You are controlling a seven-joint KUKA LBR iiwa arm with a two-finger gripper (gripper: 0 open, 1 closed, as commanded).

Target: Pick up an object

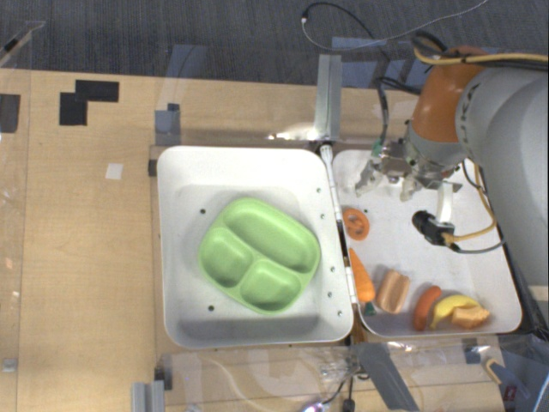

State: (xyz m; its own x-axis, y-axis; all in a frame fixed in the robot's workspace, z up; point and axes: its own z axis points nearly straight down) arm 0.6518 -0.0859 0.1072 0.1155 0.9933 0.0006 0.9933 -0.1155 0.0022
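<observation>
Pale wooden tabletop [77,256] carries two white bins. At 6 o'clock in the right bin [480,273], a carrot [362,280] lies against the left wall, its long axis running 11 to 5 o'clock. Beside it sit a tan cylinder [394,291], a red-orange piece [426,306] and a yellow piece [459,312]; an orange round slice [355,222] rests at 9 o'clock. The left bin [180,316] holds a green divided plate [258,254]. The gripper [403,181] hangs at the right bin's 12 o'clock, fingers spread apart, gripping nothing.

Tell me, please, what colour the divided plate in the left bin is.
Light green; the divided plate shows in the camera view.
</observation>
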